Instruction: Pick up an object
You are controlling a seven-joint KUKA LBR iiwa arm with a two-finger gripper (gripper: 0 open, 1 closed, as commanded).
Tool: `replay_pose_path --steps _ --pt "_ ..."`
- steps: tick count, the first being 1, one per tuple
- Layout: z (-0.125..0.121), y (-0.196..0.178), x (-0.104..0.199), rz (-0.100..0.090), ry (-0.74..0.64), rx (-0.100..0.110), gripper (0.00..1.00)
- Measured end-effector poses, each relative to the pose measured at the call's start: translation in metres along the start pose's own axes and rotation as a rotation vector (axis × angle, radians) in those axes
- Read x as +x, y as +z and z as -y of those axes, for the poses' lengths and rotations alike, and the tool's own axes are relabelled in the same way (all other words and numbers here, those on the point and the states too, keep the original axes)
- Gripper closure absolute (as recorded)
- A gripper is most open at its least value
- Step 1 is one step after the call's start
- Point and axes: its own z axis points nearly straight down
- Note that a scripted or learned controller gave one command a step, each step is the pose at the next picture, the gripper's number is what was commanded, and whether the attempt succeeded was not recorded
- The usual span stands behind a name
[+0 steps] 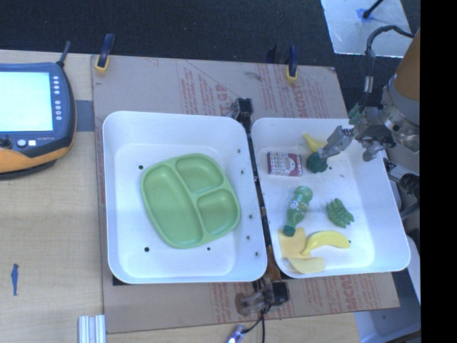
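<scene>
The right bin (378, 191) holds several small items: a red and white box (284, 163), a green bottle (297, 207), a ridged green piece (340, 213), a yellow banana (327, 241), a flat yellow piece (294, 252), a small yellow piece (312, 142) and a dark green round object (316, 165). My gripper (352, 148) hangs over the bin's back right part, open, with nothing between its fingers. Its left finger (334, 145) points down at the dark green object, right beside it.
The left bin (121, 191) carries a light green divided plate (191, 200). A teach pendant (32, 116) lies on the bench at far left. Clamps (291, 61) sit on the cardboard's back edge.
</scene>
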Motion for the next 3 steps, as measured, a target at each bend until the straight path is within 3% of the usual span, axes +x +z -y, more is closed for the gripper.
replay_pose_path --steps 1,2,3 --pt "-0.061 0.145 -0.04 0.001 0.001 0.002 0.0" --pt "-0.096 0.188 -0.044 0.002 -0.003 -0.005 0.0" --pt "-0.097 0.177 -0.044 0.001 -0.005 -0.005 1.0"
